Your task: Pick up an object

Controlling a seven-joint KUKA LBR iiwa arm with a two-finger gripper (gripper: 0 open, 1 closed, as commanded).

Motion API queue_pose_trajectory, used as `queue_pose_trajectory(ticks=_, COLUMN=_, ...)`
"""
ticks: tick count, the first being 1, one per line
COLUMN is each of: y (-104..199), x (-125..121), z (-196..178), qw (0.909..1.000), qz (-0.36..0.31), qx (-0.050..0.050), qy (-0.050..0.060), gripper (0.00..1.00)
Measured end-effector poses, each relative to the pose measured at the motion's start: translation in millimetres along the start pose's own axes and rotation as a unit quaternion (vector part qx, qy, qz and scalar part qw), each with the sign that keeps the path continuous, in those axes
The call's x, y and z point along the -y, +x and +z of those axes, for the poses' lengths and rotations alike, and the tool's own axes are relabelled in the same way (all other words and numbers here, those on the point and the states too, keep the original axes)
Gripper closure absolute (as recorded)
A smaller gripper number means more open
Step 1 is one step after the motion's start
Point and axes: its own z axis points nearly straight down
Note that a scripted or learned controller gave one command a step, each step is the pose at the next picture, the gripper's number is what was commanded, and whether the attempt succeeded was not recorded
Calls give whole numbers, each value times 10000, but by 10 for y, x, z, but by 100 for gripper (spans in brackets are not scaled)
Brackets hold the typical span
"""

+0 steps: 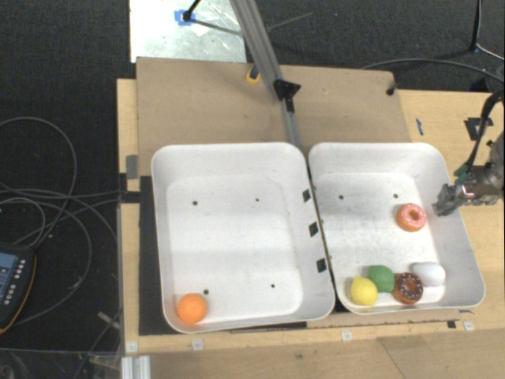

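Note:
The right bin (371,164) holds a pink frosted doughnut (410,217) near its right wall. Along its front edge lie a yellow ball (363,290), a green ball (380,277), a chocolate sprinkled doughnut (408,288) and a white egg-like object (428,274). An orange ball (191,308) rests in the front left corner of the left bin (229,160). My gripper (448,200) hangs at the right bin's right rim, just right of the pink doughnut, with nothing visible between its fingers.
A grey pole (260,46) slants across the brown board behind the bins. Black clips (313,227) sit on the seam between the two bins. Cables and a pendant (12,279) lie on the floor at left.

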Motion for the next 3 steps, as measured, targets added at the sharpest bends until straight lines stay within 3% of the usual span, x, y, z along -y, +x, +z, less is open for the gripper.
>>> queue_pose_trajectory(ticks=2, y=905, x=-147, z=182, qw=10000, qz=-21, qx=-22, qy=27, gripper=100)
queue_pose_trajectory(ticks=3, y=1431, x=-224, z=85, qw=10000, qz=-27, qx=-24, qy=19, gripper=100)
